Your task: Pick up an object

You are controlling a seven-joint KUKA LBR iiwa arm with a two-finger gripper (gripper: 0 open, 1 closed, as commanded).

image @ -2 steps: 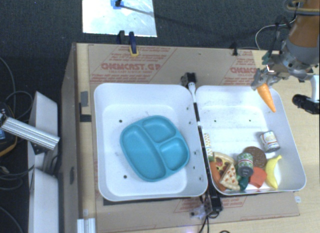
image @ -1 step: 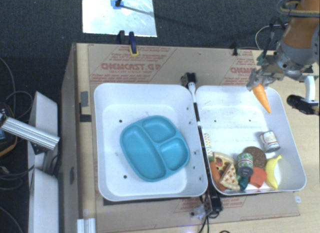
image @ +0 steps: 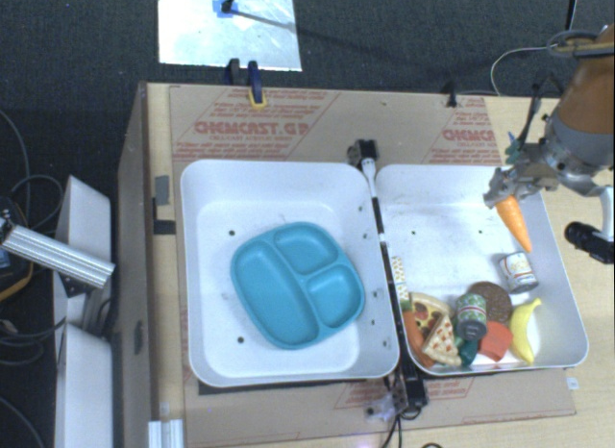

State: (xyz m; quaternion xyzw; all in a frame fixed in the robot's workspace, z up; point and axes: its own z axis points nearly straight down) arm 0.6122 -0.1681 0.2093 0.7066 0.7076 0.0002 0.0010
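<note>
1. Camera view, landmark: we take the right bin (image: 577,336) as reference; the left bin (image: 207,244) lies just beside it on the tabletop (image: 288,124) and carries a blue divided plate (image: 296,285).
2. Tool (image: 507,189): above the right bin's far right part, with the carrot (image: 515,223) hanging from it, thick end up at the tool. We judge the tool is pinching the carrot, though the contact itself is small and blurred.
3. Progress: the pick looks mostly done; the carrot seems clear of the bin floor, and what remains is to carry it away securely.
4. Other stock, in the right bin's near corner: banana (image: 525,331), small can (image: 518,270), pizza slice (image: 440,338), brown disc (image: 489,299), bottle (image: 471,317).
5. Hard to make out: the arm (image: 586,100) is cut off at the edge; the heap's lower items overlap.
</note>
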